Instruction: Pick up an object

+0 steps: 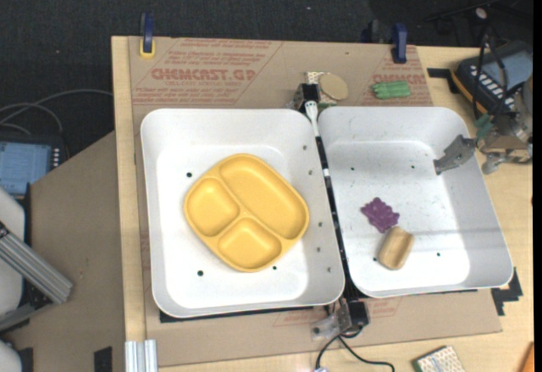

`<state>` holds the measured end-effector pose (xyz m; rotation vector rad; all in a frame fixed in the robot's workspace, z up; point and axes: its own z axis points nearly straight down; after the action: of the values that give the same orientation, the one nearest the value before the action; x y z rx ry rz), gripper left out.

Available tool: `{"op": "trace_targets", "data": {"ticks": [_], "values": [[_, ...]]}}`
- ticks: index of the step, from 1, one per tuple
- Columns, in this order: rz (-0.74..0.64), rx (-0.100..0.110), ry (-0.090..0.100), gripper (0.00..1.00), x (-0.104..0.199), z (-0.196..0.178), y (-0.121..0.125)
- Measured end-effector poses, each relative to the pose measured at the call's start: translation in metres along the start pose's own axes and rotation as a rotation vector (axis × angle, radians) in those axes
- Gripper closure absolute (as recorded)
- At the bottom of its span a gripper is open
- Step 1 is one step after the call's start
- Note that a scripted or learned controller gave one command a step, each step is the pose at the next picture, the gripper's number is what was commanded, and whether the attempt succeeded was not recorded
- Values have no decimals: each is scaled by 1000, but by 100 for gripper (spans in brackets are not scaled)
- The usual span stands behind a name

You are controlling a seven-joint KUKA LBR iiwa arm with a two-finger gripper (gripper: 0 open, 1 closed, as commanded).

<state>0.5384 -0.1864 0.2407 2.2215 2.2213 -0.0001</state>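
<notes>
Left bin (161, 192): yellow three-compartment plate (246, 211). Right bin (474, 226): purple block (380, 213) just beside a tan cylinder (395, 248), lower centre. Gripper (455, 155) at the bin's upper right edge, holding nothing; jaw state cannot be told.

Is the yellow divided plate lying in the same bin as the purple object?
No, the yellow divided plate lies in the left bin, while the purple object lies in the right bin.

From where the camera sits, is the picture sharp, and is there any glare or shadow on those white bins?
In the camera view, the yellow divided plastic tray looks sharp; soft glare brightens the left white bin; the gold cylinder and purple lump cast faint shadows; the grey gripper at the right bin's edge looks slightly blurred.
</notes>
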Motion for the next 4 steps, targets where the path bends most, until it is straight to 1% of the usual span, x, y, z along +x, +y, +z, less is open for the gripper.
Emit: {"op": "trace_targets", "data": {"ticks": [1, 2, 3, 4], "values": [[0, 4, 1, 0, -13, 164, 21], [-4, -5, 3, 0, -27, 155, 99], [-2, 2, 10, 0, -33, 155, 22], [-8, -6, 1, 0, 20, 156, 87]]}}
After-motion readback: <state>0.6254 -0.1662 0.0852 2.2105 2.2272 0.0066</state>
